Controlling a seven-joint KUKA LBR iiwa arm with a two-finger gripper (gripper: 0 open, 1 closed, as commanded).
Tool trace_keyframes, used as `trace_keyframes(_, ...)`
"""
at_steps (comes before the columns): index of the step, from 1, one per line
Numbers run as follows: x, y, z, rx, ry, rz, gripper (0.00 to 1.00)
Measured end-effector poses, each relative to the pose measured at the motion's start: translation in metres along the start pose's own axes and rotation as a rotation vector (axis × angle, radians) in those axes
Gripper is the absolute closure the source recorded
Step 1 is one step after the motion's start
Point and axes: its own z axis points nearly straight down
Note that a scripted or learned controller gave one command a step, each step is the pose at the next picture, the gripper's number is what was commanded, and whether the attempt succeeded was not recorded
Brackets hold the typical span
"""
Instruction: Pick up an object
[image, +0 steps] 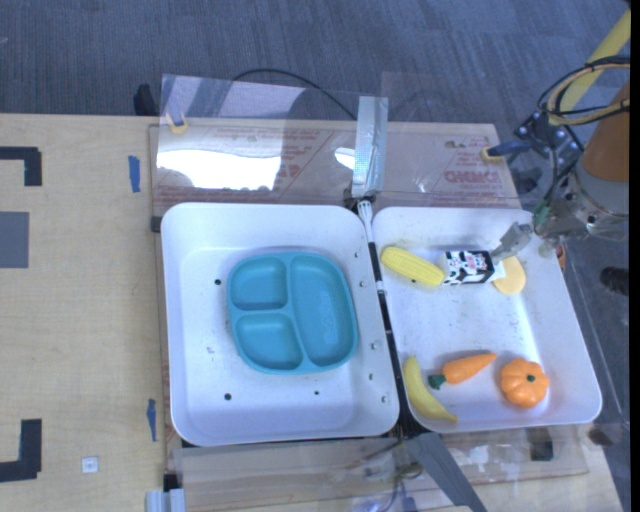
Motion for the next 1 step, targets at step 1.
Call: trace_keyframes(1, 0.0027, 0.0263, 0.0324, -0.016, 0.005, -0.013, 0.00)
